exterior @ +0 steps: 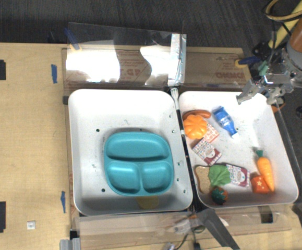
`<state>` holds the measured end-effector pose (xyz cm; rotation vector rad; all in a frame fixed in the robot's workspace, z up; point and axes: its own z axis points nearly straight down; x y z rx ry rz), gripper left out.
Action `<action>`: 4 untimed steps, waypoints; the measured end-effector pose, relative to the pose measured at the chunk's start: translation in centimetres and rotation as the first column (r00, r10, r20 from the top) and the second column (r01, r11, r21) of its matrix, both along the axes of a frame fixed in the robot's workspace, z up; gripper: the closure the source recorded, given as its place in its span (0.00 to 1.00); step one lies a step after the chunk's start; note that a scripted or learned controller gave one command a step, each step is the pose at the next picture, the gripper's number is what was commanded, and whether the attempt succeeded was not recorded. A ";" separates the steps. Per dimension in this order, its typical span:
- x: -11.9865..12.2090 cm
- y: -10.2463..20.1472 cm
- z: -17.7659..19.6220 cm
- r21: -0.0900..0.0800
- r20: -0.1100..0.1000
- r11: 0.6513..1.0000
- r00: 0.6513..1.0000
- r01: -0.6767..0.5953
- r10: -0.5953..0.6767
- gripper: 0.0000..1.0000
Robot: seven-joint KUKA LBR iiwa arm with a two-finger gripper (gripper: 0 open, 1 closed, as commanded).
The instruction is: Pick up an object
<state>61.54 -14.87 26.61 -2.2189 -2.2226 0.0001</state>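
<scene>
The right bin (282, 139) holds several small items. Among them are an orange pumpkin (194, 126), a blue packet (225, 121), a red-and-white packet (207, 142), a green leafy toy (219, 174) and a carrot (265, 171). A slice of toast (202, 176) and a small dark fruit (219, 195) lie near the front edge. My gripper (258, 97) hangs over the bin's far right corner, above and right of the blue packet. It is open, with nothing between its fingers.
The left bin (83, 139) holds a teal divided plate (138, 163). A clear plastic sheet (124, 61) stands behind the bins. Yellow cable (284, 4) loops at the far right near the arm. Bare white floor shows in the right bin around (247, 139).
</scene>
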 end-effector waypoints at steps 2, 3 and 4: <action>3.8 2.1 -16.8 0.002 0.022 0.979 0.978 0.206 -0.206 0.00; 3.8 2.0 -15.9 0.001 0.022 0.979 0.979 0.205 -0.205 1.00; 3.8 2.0 -16.0 0.001 0.020 0.979 0.979 0.205 -0.205 0.00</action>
